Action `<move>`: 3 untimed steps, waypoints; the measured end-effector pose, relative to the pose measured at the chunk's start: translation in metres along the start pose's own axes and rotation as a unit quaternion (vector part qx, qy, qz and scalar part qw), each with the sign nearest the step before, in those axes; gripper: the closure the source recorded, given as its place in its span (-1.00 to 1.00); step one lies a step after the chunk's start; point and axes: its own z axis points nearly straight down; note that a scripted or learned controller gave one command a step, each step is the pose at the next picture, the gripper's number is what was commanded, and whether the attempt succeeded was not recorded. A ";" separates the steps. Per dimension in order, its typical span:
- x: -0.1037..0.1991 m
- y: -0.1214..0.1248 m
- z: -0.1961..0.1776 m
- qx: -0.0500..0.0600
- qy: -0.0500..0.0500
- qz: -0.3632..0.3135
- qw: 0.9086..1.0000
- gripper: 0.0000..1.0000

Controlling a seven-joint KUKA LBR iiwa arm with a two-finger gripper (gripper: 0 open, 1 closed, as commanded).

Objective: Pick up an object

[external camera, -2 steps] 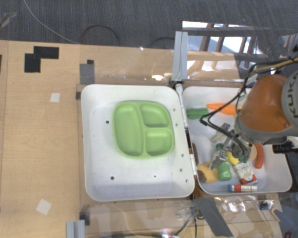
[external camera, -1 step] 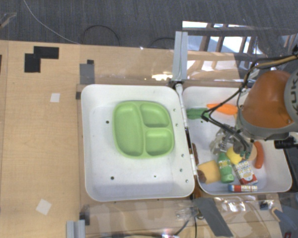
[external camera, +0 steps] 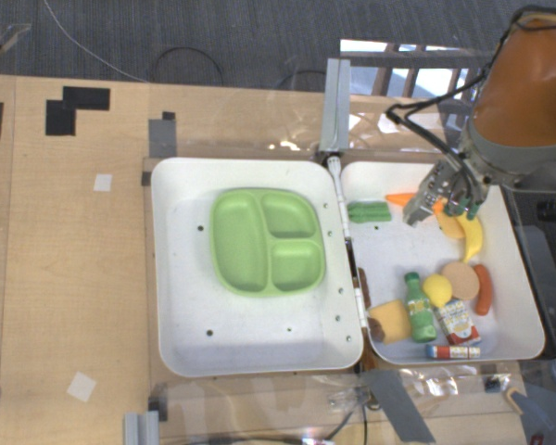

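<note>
My gripper point(external camera: 442, 207) hangs low over the upper part of the right bin point(external camera: 524, 327), below the orange-banded wrist. An orange carrot point(external camera: 398, 198) pokes out just to its left, and a flat green block point(external camera: 368, 212) lies left of that. Directly below and right of the gripper lies a yellow banana point(external camera: 473, 237), partly covered by it. I see nothing clearly held. Lower in the bin sit a green bottle point(external camera: 418, 307), a lemon point(external camera: 436, 291), a tan disc point(external camera: 461, 278), a red sausage point(external camera: 485, 289) and a yellow-brown block point(external camera: 389, 321).
The left bin point(external camera: 181, 276) holds a green divided plate point(external camera: 266, 240). A small printed carton point(external camera: 456, 318) and a red-and-blue tube point(external camera: 454, 350) lie at the right bin's front edge. A metal post point(external camera: 335, 100) stands behind the divider between the bins.
</note>
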 end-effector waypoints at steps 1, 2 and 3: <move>-0.026 0.018 -0.011 0.002 0.003 -0.038 0.999 1.00; 0.045 0.041 -0.003 0.003 0.006 0.028 1.000 1.00; -0.032 0.039 -0.061 0.001 0.001 0.025 1.000 1.00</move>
